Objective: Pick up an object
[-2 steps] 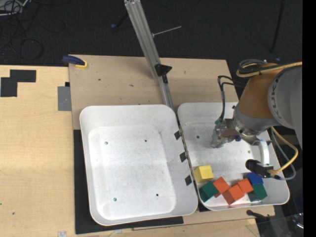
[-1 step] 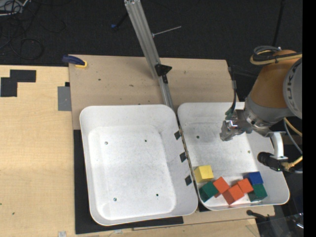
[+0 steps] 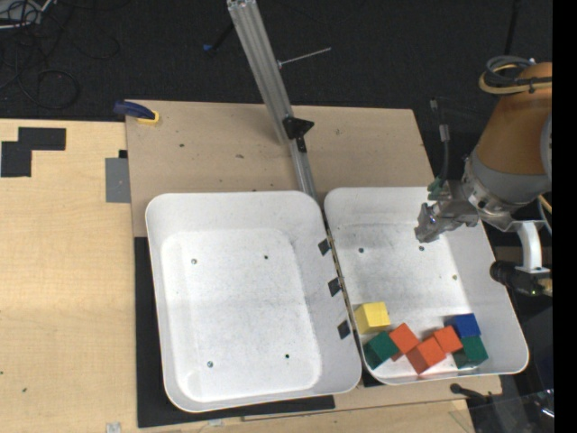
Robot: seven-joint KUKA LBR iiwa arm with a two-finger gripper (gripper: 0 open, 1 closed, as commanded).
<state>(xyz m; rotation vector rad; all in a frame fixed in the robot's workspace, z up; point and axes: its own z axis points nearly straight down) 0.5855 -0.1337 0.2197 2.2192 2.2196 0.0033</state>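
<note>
Fingers' state you cannot tell – gripper (image 3: 431,225) too small, dark against right bin (image 3: 397,207). Left bin (image 3: 162,215) beside it. Blocks at right bin's near edge: yellow block (image 3: 372,316), green, orange block (image 3: 403,336), blue block (image 3: 465,325) – well apart from gripper

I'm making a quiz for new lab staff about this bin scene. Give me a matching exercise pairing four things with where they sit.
Things:
1. yellow block
2. blue block
3. gripper
4. blue-handled clamp

Places:
A. over the upper part of the right bin
B. on the bench beyond the left bin
C. right bin, by the divider between the bins
D. right bin, near its outer right side

Pairs: 1-C, 2-D, 3-A, 4-B
</note>
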